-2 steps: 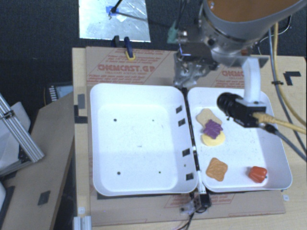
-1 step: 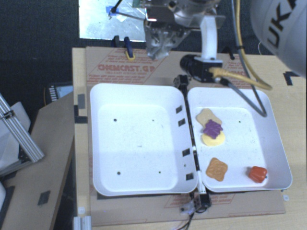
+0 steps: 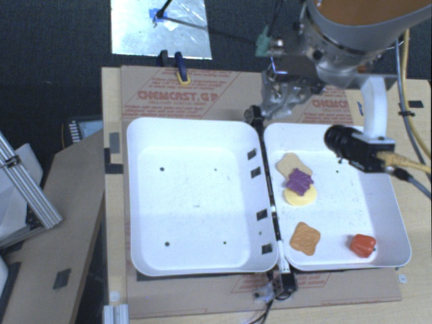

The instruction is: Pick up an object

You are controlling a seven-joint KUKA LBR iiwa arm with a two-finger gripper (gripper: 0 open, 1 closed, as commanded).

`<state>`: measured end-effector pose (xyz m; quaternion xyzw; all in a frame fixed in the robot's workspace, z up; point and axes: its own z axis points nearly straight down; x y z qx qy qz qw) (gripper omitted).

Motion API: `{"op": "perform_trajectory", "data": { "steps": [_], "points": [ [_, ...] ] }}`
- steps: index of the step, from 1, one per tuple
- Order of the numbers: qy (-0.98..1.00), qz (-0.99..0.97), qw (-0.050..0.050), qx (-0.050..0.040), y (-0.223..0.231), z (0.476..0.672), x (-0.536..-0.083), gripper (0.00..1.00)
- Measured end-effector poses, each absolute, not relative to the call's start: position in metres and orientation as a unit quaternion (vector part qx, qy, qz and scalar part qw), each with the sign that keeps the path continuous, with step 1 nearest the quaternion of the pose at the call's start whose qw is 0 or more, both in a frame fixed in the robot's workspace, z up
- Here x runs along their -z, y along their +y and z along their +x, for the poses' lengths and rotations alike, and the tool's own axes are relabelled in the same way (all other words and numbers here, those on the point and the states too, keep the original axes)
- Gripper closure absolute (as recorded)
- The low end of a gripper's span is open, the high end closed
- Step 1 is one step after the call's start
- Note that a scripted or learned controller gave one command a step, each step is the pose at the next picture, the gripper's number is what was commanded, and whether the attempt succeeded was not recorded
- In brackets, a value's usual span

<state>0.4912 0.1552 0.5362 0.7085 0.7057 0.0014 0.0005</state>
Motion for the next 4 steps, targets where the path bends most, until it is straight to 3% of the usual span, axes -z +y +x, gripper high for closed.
{"op": "perform_trajectory", "data": {
  "steps": [1, 2, 3, 4],
  "points": [
    [0.710, 0.705, 0.001, -0.0022, 0.215, 0.535, -0.535, 1.00],
    [0.709, 0.705, 0.000, -0.0015, 0.235, 0.524, -0.535, 1.00],
    [0.707, 0.707, 0.001, -0.0013, 0.234, 0.554, -0.535, 1.00],
    [0.709, 0.705, -0.001, -0.0006, 0.222, 0.491, -0.535, 1.00]
  ]
}}
